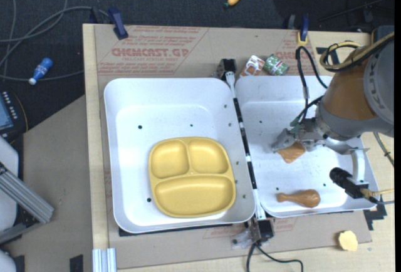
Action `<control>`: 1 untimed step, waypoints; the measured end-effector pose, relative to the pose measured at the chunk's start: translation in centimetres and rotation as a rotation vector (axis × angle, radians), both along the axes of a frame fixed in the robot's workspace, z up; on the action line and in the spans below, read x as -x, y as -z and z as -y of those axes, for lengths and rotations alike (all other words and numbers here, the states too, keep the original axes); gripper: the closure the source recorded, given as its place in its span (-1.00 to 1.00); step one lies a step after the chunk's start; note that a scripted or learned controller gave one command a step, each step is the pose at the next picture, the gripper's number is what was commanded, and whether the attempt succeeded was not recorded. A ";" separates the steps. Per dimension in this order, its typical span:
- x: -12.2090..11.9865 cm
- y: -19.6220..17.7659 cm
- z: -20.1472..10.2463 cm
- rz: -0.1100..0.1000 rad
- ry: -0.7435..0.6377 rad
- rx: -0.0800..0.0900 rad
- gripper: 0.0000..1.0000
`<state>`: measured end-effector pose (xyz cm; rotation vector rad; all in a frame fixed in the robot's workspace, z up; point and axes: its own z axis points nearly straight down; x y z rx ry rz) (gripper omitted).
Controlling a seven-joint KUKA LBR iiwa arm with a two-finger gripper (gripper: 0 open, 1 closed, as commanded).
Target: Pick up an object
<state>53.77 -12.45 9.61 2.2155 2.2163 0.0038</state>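
My gripper (291,140) hangs low over the middle of the right bin (269,101), with the arm reaching in from the right. A small tan-brown food piece (292,153) sits right at the gripper's tip, touching or just beneath it; whether it is gripped is hidden. A brown toy drumstick (300,198) lies flat near the right bin's front edge, apart from the gripper. In the left bin (125,108) rests a yellow divided plate (190,177), toward the front.
Two small packets (265,65) lie on the bench behind the right bin. A yellow chunk (346,240) sits on the bench at the front right. Blue clamps (116,23) hold the board's back edge. A black cable (303,83) crosses the right bin's back.
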 end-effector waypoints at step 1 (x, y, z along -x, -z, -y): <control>-0.1 -1.0 0.0 0.003 -0.001 0.000 1.00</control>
